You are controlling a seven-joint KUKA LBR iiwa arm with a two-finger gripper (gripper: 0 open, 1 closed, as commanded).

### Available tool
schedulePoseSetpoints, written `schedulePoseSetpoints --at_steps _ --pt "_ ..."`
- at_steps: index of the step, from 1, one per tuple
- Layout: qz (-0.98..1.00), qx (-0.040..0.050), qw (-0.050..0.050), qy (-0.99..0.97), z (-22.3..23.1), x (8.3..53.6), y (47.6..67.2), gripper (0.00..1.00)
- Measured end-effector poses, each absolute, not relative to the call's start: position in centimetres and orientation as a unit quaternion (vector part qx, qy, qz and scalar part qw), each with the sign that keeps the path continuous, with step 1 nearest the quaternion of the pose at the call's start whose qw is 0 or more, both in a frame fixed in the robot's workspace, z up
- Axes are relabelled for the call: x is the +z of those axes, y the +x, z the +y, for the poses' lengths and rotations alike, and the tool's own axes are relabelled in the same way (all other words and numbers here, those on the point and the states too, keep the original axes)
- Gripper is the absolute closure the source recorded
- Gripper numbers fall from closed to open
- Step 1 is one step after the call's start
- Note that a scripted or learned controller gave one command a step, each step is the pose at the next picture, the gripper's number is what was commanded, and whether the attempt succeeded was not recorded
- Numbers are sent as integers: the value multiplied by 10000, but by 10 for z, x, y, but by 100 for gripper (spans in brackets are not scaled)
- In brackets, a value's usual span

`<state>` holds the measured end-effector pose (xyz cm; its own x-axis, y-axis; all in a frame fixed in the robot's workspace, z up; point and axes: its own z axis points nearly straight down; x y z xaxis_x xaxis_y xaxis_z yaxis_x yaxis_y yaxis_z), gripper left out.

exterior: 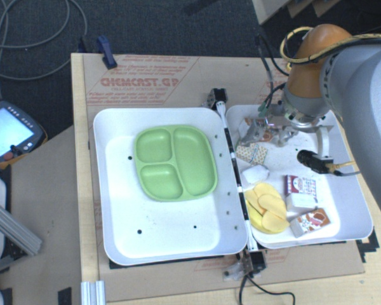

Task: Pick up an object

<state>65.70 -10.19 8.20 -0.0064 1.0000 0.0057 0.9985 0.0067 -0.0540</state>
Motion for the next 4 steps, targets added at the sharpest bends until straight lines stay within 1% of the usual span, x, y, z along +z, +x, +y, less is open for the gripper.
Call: schedulePoseSetpoints --at_steps 1,2,3,4 --pt "-7092 173 209 -7045 -102 82 657 0" --pt "-7104 143 247 -7032 -107 81 657 0" --pt "-7087 179 201 -7050 -102 82 657 0" --pt "-7098 153 232 -7038 -106 82 657 0"
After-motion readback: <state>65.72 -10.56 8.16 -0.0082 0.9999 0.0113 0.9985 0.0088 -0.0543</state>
